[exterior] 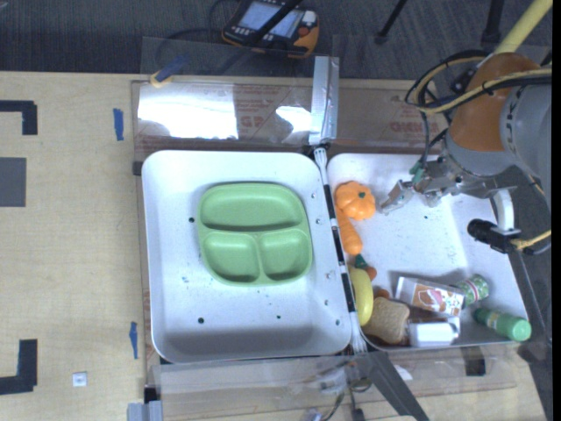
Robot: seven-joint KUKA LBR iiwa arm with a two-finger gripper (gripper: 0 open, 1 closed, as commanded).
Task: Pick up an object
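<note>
Lowest in the frame, along the right bin's (438,235) bottom edge, lie a banana (361,295), a brown lump (390,320), a carton (429,296) and a green bottle (504,324). Left of them a green divided plate (256,232) sits in the left bin (166,261). Upper right, my gripper (396,197) hovers just beside the small orange pumpkin (355,201), fingers slightly spread, pinching nothing.

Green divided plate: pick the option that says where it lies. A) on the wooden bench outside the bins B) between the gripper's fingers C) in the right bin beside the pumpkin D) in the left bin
D: the green divided plate lies flat in the middle of the left bin, while the orange pumpkin and the gripper are over in the right bin.
</note>
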